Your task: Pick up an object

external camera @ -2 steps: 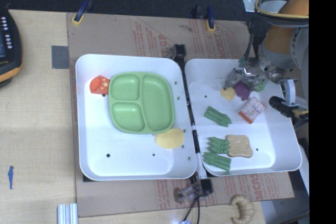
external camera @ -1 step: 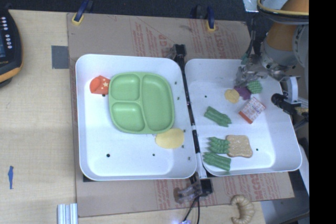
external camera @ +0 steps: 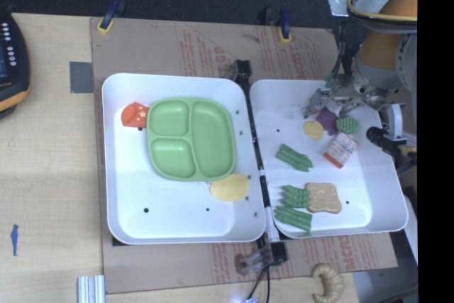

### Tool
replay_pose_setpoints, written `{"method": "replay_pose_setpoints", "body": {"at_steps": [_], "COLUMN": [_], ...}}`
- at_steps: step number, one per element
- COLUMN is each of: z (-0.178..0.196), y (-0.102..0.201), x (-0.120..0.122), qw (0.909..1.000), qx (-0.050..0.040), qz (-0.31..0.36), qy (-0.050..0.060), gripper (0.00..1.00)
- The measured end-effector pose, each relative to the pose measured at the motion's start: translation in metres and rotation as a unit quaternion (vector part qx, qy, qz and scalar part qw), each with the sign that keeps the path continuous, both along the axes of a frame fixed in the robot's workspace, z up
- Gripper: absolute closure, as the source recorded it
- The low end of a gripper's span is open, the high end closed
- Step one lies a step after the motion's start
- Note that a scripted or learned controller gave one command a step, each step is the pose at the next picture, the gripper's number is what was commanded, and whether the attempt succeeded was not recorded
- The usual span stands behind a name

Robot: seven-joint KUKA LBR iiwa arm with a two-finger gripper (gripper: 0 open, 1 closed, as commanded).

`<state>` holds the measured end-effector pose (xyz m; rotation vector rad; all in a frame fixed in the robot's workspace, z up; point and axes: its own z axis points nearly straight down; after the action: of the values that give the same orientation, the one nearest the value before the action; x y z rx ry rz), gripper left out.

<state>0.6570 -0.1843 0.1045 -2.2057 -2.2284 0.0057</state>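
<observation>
bench [external camera: 50, 174]: light wood | on it: brown cardboard sheet [external camera: 177, 46] held by clips | two white bins side by side, left bin [external camera: 128, 216], right bin [external camera: 376, 202] | black and orange controller [external camera: 10, 60] at the left edge

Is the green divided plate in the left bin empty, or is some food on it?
Empty. The green divided plate shows three bare compartments; the yellow piece and the red piece lie beside it on the left bin.

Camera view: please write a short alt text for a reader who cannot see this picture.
The gripper reaches into the right bin, just above a purple toy, a small yellow piece and a green ball. The left bin holds a green divided plate.
</observation>
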Motion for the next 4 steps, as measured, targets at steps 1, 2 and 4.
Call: {"method": "replay_pose_setpoints", "body": {"at_steps": [1, 2, 4], "z": [-0.014, -0.012, -0.012], "y": [0.030, 0.012, -0.007], "x": [-0.051, 0.002, -0.004], "qw": [1.0000, 1.0000, 1.0000], "qx": [0.0000, -0.0019, -0.0017], "qz": [-0.004, -0.002, -0.002], "qy": [0.001, -0.005, -0.005], "gripper": [0.00, 0.00, 0.00]}}
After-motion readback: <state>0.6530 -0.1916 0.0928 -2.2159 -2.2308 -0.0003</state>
